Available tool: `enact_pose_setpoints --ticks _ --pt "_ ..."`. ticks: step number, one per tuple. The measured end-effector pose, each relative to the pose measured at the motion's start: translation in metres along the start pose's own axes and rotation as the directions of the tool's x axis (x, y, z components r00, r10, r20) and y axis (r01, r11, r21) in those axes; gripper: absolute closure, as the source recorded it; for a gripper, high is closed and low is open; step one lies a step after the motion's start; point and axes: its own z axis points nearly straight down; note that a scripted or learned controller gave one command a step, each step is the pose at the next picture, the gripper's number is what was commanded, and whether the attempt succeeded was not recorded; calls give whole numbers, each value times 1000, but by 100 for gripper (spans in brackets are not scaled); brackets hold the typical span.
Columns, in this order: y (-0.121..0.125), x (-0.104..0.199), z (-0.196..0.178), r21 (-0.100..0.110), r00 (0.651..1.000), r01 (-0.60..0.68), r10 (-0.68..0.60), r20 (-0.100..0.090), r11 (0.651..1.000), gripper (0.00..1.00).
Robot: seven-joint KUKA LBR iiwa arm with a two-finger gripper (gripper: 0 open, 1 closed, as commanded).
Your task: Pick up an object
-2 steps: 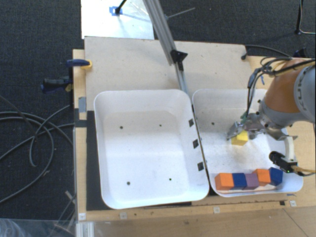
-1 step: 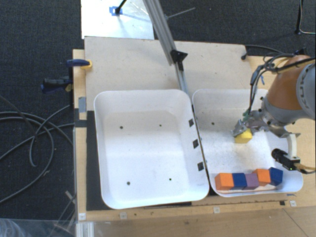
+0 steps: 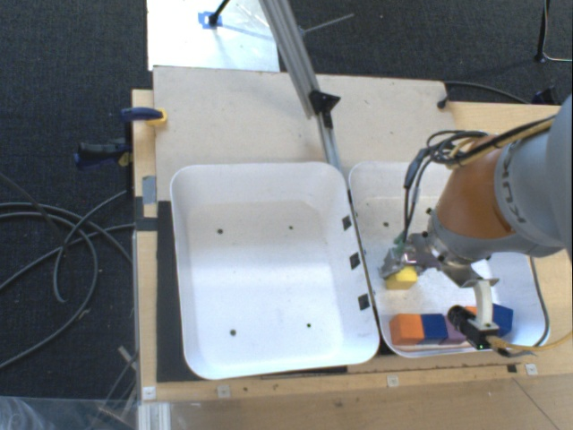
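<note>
Camera view shows, nearest, the right bin with an orange block and blue blocks along its near wall; something purple beside them is partly hidden. Just behind, a yellow object sits under the gripper, touching it. Whether the fingers are spread or pinching it, I cannot tell. The left bin lies beside on the worktop.
</note>
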Motion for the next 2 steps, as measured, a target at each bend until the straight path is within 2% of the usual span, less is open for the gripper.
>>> enact_pose_setpoints --ticks 1,2 --pt "62 57 -103 -8 1000 3 -3 0 1000 100" --pt "33 121 -98 6 1000 3 -3 -2 1000 100"
